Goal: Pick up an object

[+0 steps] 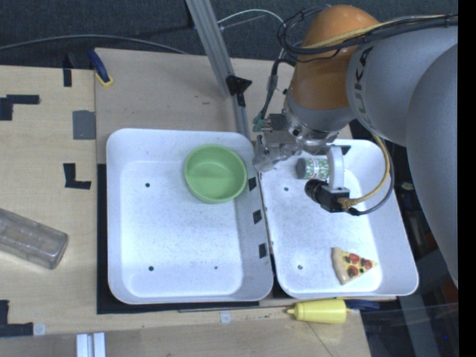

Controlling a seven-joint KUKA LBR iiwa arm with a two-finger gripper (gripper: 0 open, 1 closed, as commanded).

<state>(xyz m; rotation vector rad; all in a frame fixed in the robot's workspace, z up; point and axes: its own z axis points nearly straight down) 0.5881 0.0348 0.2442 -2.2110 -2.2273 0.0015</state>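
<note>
The gripper (269, 155) sits low at the upper end of the divider between the two white bins; whether it is apart or together cannot be told. Left of the divider, a green bowl (216, 173) rests upright in the left bin (149, 222), near its upper right corner. Right of the divider, the right bin (312, 262) holds a small green-patterned can (315, 169) beside the wrist and a pizza slice toy (351, 264) near its lower right corner. A yellow bottle (321, 312) lies on the desk (149, 95) below the divider's lower end.
</note>
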